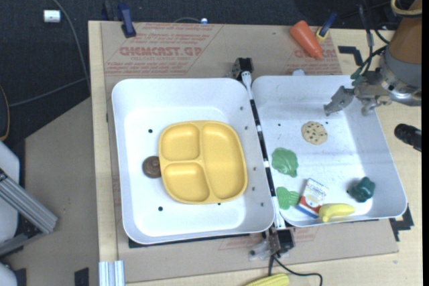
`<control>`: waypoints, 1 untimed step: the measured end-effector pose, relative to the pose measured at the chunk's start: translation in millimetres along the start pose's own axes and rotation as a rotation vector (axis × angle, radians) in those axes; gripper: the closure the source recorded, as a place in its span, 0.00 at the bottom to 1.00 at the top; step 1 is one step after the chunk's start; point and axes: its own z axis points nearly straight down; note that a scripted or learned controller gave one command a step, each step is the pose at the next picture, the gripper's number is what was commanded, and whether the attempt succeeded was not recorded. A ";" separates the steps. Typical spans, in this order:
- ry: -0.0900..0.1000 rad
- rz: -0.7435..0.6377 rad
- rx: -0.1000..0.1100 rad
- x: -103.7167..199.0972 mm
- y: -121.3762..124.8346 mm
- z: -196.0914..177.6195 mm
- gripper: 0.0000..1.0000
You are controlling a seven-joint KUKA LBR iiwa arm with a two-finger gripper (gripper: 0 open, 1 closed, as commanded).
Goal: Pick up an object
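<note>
My gripper [352,102] hangs over the far right corner of the right bin [288,94], fingers spread and nothing between them. A speckled round cookie [314,132] lies just in front of it and to its left. Nearer the front lie a green leafy piece [285,161], a smaller green piece [288,197], a small red-and-white carton [312,193], a yellow banana [335,211] and a dark green object [362,189].
The left bin [127,104] holds a yellow divided plate [201,161] with a brown disc [151,167] at its left edge. An orange carrot-like toy [307,40] lies on the board behind the right bin. A blue clamp [125,20] sits at the far left corner.
</note>
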 end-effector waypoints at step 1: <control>0.000 0.000 0.000 18.2 -3.6 94.2 0.00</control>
